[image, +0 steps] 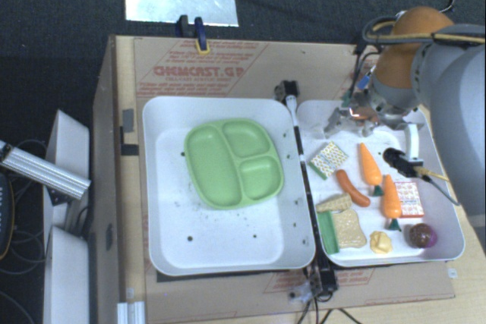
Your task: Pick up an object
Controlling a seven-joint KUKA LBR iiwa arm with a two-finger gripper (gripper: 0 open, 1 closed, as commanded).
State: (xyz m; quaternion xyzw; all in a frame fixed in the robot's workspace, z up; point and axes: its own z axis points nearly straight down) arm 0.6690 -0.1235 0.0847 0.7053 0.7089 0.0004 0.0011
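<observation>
The grey arm is the biggest thing, and the right edge cuts it off. Its gripper hangs over the far left corner of the right bin. I cannot tell if the gripper is open or closed.

There are two white bins on the brown bench. The left bin holds one green plate with three parts. It sits in the middle of that bin.

The things to pick up all lie in the right bin:
- One small box with pink marks is by the right edge.
- One slice of toast is near the front left corner.
- One checked card is by the left edge.
- There are two orange carrots in the middle. The second carrot is just in front of the first.
- One red sausage is beside them.
- One cracker touches the toast.
- One green strip is partly under the toast, so it is hard to name.
- One dark red ball is in the front right corner.
- One yellow lump is at the front edge. It is too small to name.
</observation>
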